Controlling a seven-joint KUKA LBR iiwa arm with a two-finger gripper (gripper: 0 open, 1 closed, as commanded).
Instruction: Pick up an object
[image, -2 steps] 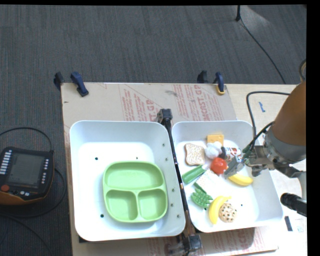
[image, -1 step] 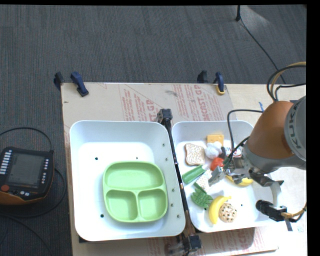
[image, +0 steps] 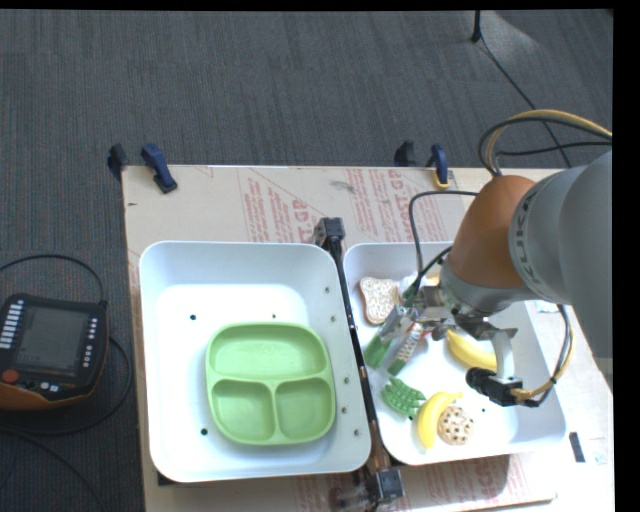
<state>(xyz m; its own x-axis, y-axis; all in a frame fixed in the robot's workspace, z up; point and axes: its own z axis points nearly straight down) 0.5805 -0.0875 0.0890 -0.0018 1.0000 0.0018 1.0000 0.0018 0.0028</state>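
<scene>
Claw (image: 403, 335) hangs low in the right bin (image: 540, 425), its fingers spread apart with nothing between them — a green pepper-like piece (image: 379, 348) lies just at its left tip. Toast slice (image: 379, 297) sits just beyond, far-left. One banana (image: 470, 350) lies to the right; green pea pods (image: 404, 396), another banana (image: 432, 416) and a cookie (image: 456, 427) lie nearer. Left bin (image: 165, 300) holds a green divided plate (image: 270, 383).
</scene>
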